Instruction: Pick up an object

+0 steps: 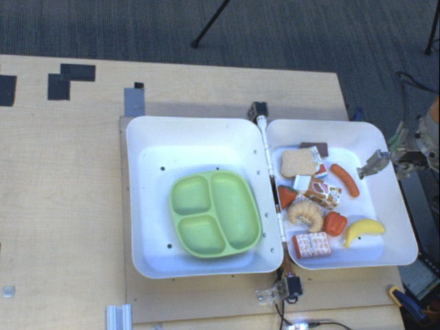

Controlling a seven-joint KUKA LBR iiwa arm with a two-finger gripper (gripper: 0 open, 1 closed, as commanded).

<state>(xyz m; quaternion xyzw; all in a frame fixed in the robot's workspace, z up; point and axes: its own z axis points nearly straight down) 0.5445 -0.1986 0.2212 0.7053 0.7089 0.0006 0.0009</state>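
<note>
**benchwatcher:** So where's it at? I see the grey two-finger gripper (376, 163) hovering at the right rim of the right shallow white plastic bin (385, 256), above the wall rather than over the pile. Can't tell whether it's spread or pressed together, it's too small and blurry at that edge. Nothing visible between its tips.

**pickbot_fan:** Agreed, my read is it's on the approach, nothing grabbed. Everything pickable is in that right bin: a long orange-red plastic sausage (344, 179) nearest the gripper, a yellow toy banana (363, 230) near the front right, a tan slice of toy bread (298, 162) toward the back, a golden croissant (306, 214) in the middle with a small red pepper-like piece (335, 223) just beside it, and a red-and-white patterned packet (313, 245) at the front.

**benchwatcher:** And the left white bin (148, 253) just has the light green three-compartment plastic tray (216, 214).

**pickbot_fan:** I'd go for the sausage or banana. Both sit a bit apart from the cluster, so there's room either side. Close across the narrow width, not lengthwise, come down straight and stay off the bin wall. The croissant area is crowded, easy to nudge neighbours there.
</note>
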